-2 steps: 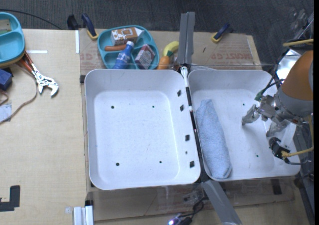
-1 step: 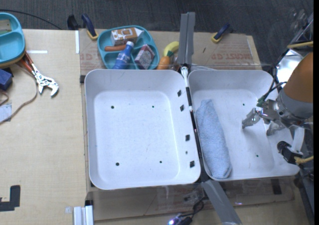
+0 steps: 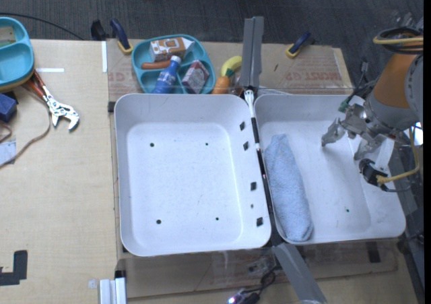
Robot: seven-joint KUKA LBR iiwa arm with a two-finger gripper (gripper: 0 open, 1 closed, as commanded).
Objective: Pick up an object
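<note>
A rolled grey-blue cloth [image 3: 288,187] lies along the left side of the right bin [image 3: 350,225], close to the divider between the bins. My gripper [image 3: 346,143] hangs over the right bin's upper right part, to the right of the cloth and apart from it. Its fingers [image 3: 330,135] are spread open, and nothing is between them. The grey arm with the orange band [image 3: 397,67] comes in from the right edge.
The left bin [image 3: 128,181] stands beside the right one. Behind the bins are a teal tray [image 3: 143,60] with small items, a banana [image 3: 231,65] and an upright grey post [image 3: 252,53]. A wrench [image 3: 59,110] lies on the bench at left.
</note>
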